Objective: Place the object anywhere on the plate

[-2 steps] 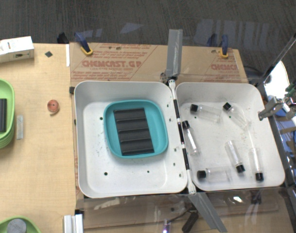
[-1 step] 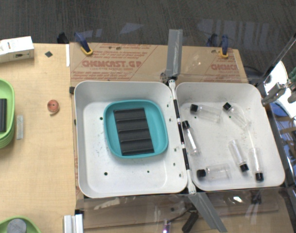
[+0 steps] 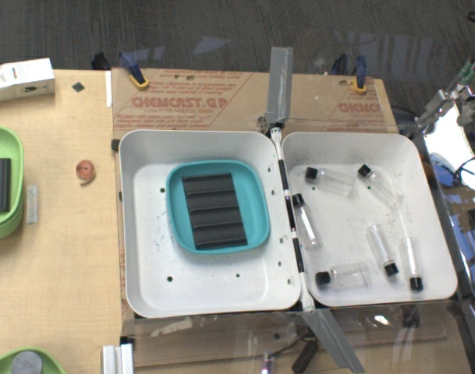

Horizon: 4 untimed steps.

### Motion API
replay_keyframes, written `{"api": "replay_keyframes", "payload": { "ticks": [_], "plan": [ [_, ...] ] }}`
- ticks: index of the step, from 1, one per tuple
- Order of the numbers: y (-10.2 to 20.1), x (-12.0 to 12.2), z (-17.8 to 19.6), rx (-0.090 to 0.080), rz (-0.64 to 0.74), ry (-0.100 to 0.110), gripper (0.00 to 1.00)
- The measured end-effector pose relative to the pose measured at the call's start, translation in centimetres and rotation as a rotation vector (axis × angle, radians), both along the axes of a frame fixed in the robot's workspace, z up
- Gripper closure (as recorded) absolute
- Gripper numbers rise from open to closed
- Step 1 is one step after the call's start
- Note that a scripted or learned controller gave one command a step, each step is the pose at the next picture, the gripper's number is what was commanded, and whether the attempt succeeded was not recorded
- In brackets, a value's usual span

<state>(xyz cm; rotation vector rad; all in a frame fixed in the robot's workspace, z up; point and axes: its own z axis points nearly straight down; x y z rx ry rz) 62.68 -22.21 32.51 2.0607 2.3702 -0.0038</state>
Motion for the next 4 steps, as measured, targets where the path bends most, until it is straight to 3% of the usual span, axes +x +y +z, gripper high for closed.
{"api": "replay_keyframes", "payload": {
  "ticks": [1,2,3,4],
  "plan": [
    [0.05,3.29,11.61,0.000,-0.016,0.000,0.00],
    [0.03,3.28,11.59,0.000,-0.093,0.000,0.00],
    [0.09,3.31,11.54,0.001,0.043,0.001,0.00],
    [0.03,3.29,11.55,0.001,-0.036,0.000,0.00]
  ]
}}
